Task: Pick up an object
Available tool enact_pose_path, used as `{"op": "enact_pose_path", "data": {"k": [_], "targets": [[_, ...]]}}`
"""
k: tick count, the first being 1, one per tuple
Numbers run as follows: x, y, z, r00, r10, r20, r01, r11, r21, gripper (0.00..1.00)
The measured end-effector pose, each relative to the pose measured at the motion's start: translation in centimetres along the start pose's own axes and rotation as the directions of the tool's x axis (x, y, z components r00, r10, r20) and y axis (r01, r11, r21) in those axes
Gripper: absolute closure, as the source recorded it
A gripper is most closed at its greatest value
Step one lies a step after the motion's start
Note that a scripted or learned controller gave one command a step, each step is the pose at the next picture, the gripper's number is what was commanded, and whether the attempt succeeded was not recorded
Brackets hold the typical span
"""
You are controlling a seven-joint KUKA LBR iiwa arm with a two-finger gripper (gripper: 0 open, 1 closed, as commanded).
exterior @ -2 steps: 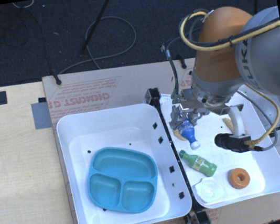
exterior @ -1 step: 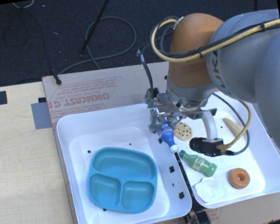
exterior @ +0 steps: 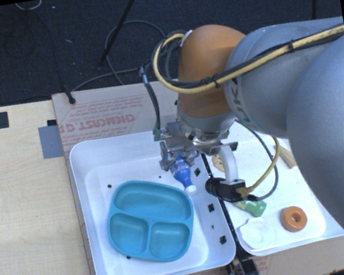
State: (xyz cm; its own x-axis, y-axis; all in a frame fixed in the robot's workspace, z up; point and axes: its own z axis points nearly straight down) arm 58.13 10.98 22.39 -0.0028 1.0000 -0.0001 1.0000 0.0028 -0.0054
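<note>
We are viewing the grey arm with its orange band [exterior: 206, 46] as it is reaching in over the two shallow white bins; its pincer [exterior: 177, 159] is hanging above the left white bin [exterior: 91, 180]. A small blue-and-white bottle-like object [exterior: 183, 176] is lying directly under the pincer tips, possibly between them, but we cannot tell whether the pincer is wide, narrow or gripping. Down and to the left of the pincer, a blue three-compartment plastic tray [exterior: 150, 220] is resting on the bin floor. To the right of the pincer, in the right white bin [exterior: 319, 233], we are seeing a small green piece [exterior: 254, 206] and, farther off, an orange ring [exterior: 294, 218]. We are judging the step in hand to be the grasp attempt on the blue object. The next move is calling for a confirmed closure on it, then a straight lift clear of the tray rim and the bin divider.
</note>
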Motion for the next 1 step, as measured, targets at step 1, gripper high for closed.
{"op": "enact_pose_path", "data": {"k": [1], "targets": [[-0.07, -0.01, -0.03, 1.000, 0.001, 0.001, -0.001, 1.000, 0.000, 0.00]]}}
